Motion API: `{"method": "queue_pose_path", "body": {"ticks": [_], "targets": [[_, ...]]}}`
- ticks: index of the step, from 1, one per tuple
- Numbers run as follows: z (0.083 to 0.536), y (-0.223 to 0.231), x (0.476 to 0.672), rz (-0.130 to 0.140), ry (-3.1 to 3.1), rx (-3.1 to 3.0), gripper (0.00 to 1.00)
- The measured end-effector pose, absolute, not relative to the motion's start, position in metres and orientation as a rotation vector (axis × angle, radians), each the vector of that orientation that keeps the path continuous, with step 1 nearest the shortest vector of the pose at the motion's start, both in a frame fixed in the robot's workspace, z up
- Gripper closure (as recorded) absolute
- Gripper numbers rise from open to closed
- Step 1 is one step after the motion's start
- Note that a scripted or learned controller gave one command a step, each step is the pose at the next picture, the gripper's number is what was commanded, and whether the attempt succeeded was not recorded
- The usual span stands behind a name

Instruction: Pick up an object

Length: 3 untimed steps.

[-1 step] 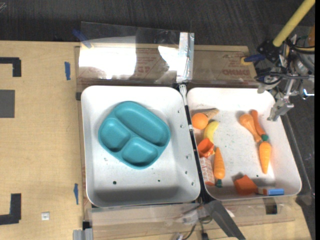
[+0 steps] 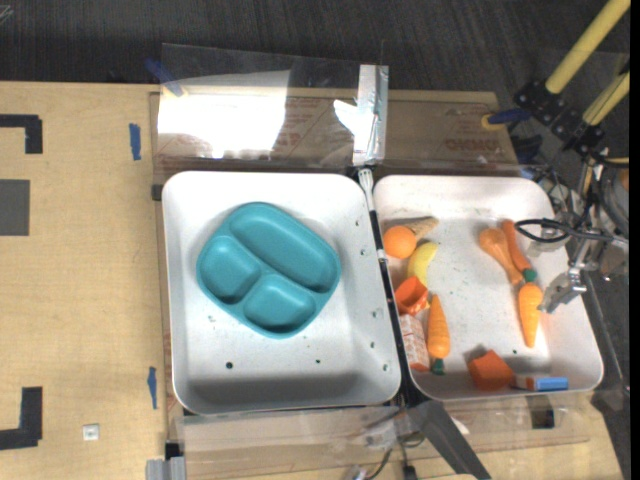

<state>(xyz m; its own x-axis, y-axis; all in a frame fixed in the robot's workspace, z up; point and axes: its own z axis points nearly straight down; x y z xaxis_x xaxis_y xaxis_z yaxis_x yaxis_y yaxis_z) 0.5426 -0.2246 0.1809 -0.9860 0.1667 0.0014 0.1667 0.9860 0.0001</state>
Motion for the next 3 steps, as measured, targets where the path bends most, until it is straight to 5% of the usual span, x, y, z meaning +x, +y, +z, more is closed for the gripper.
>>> {"method": "queue_pose_path", "body": {"ticks": [1,2,3], "targets": [[0.089,-0.224,0.494,0.006,-3.146,-0.233,0.00],[0.102,-0.224,0.499,0.014,-3.161,-0.229,1.00],[0.101,-0.224,0.499,0.013,-3.159,-0.229,0.00]]}}
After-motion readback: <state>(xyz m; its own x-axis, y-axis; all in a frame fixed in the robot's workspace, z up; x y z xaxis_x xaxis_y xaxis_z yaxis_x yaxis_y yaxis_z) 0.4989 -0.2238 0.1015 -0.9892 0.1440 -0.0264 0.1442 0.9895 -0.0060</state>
